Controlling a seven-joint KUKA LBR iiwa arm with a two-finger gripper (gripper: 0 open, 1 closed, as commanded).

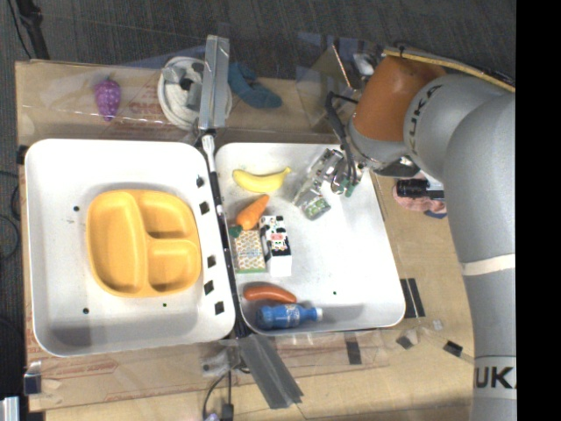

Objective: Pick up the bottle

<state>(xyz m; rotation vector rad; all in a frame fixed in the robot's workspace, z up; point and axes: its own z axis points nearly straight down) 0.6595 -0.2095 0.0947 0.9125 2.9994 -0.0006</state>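
Two white bins [368, 270] sit on a tan worktop [70, 95]. A yellow tray [145, 239] fills the left one. The right one contains a yellow banana [260, 180], an orange carrot [252, 211], a red sausage [270, 294], a blue bottle [285, 316] with a white cap, and a black-and-white patterned box [277, 240]. The arm [456, 147] is grey with an orange band.

The table [79, 112] is a light wooden surface. Two white bins sit on it side by side: the left bin [53, 323] and the right bin [377, 270], touching along their inner edges. Behind the bins, a purple toy [108, 97] lies at far left, a white coil [182, 90] near the middle, and a blue cloth [252, 89] just beside it.
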